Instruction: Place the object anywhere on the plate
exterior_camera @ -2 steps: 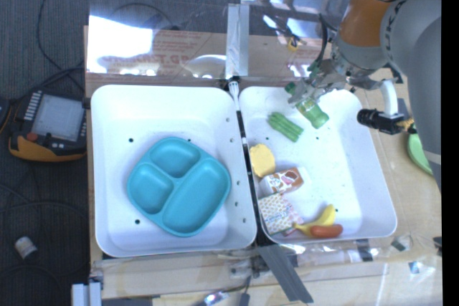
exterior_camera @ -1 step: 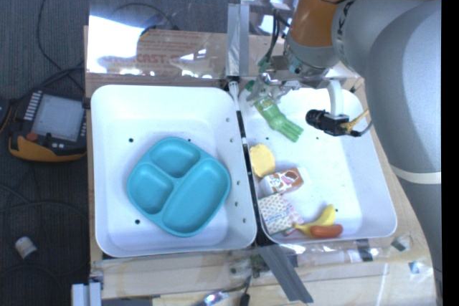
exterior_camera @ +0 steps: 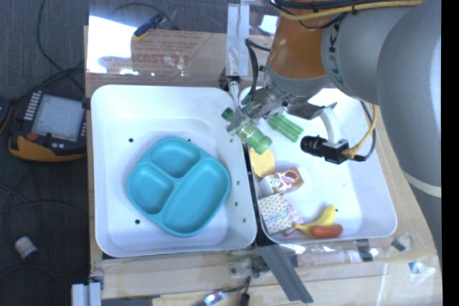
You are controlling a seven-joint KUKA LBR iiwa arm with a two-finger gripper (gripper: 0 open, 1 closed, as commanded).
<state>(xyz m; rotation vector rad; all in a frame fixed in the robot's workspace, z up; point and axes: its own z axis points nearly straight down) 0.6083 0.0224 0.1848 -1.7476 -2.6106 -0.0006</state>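
Observation:
A blue plate (exterior_camera: 179, 186) with three compartments lies in the left bin (exterior_camera: 115, 118), and nothing rests on it. My gripper (exterior_camera: 246, 117) hangs over the wall between the two bins, at the top left corner of the right bin (exterior_camera: 373, 204). A small light green object (exterior_camera: 249, 132) sits right at the gripper's tip, with a darker green bit (exterior_camera: 228, 113) to its left. The arm hides how the gripper meets it. Another green piece (exterior_camera: 285, 127) lies just to the right.
The right bin also holds a yellow block (exterior_camera: 262, 163), a small carton (exterior_camera: 281, 181), a patterned packet (exterior_camera: 277, 211), a banana (exterior_camera: 324, 216) and a red sausage (exterior_camera: 324, 231). A black cylinder (exterior_camera: 321, 147) hangs from the arm. Cardboard (exterior_camera: 161, 54) lies behind the left bin.

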